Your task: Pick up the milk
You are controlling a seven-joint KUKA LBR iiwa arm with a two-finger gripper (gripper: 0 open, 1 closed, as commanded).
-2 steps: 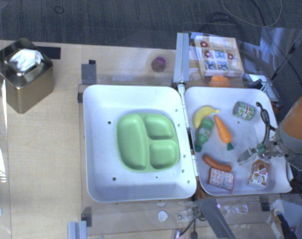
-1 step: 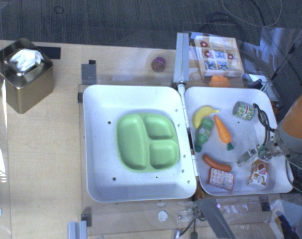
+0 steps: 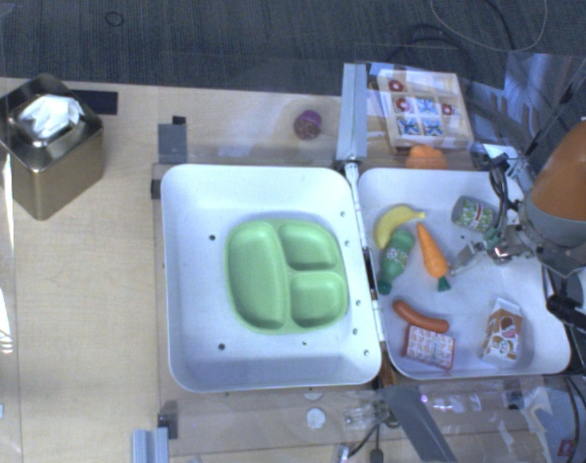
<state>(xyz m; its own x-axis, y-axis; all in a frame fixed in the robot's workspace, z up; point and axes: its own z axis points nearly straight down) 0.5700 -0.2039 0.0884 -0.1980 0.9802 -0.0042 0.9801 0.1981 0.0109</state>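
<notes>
The gripper (image 3: 471, 253) reaches in from the right over the right bin (image 3: 553, 360), its thin fingers pointing left and down toward the carrot (image 3: 431, 249). The fingers are too small and blurred to tell whether they are spread or closed, and nothing shows between them. The grey arm (image 3: 563, 234) with its orange band (image 3: 568, 177) sits over the bin's right edge.

The milk (image 3: 502, 334), a small carton with a brown and white print, stands in the lower right part of the right bin, well apart from the gripper and touching nothing else. Left of it lies a flat red and white packet (image 3: 429, 346), with a sausage (image 3: 420, 314) just above it. Higher up, a banana (image 3: 397, 223) lies beside a green bottle (image 3: 395, 258), and the carrot lies slantwise just right of them. A small can (image 3: 475, 214) lies on its side near the bin's upper right, close to the arm.

The left bin (image 3: 191, 355) holds a green tray (image 3: 287, 274) with three compartments, set at its centre.

On the bench (image 3: 80, 355), a brass-coloured box (image 3: 47, 155) with white paper in it stands at far left. A small purple thing (image 3: 308, 123) lies above the left bin. A printed board (image 3: 423, 110) lies above the right bin, an orange thing (image 3: 427, 155) at its lower edge.
</notes>
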